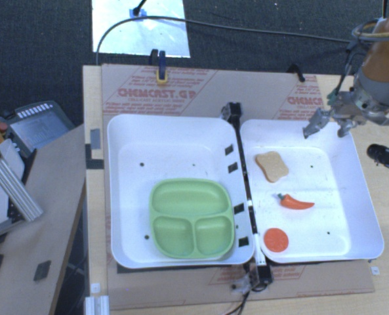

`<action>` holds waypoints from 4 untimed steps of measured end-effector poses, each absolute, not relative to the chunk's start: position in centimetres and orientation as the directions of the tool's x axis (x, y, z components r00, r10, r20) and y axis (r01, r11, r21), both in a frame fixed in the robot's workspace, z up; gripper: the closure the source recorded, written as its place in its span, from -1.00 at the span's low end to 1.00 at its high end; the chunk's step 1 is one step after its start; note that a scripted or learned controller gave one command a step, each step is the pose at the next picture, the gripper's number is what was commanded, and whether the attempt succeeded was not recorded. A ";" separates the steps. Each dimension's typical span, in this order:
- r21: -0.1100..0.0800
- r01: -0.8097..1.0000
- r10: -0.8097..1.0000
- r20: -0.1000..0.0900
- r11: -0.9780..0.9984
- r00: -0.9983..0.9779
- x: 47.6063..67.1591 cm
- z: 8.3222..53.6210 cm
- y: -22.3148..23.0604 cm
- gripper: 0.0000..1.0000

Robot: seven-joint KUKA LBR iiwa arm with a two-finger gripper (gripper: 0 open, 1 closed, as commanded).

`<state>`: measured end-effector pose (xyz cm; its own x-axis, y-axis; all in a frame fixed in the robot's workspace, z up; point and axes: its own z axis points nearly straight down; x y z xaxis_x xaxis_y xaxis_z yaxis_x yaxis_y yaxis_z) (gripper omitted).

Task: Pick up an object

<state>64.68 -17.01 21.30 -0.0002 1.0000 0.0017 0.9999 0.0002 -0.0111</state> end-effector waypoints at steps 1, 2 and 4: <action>0.001 1.000 1.000 -0.001 0.003 -0.003 64.9 22.2 -17.0 -1.00; -0.001 1.000 1.000 0.000 0.006 -0.006 65.7 16.4 -16.6 -1.00; 0.002 1.000 1.000 -0.001 0.005 -0.005 65.4 8.5 -16.4 -1.00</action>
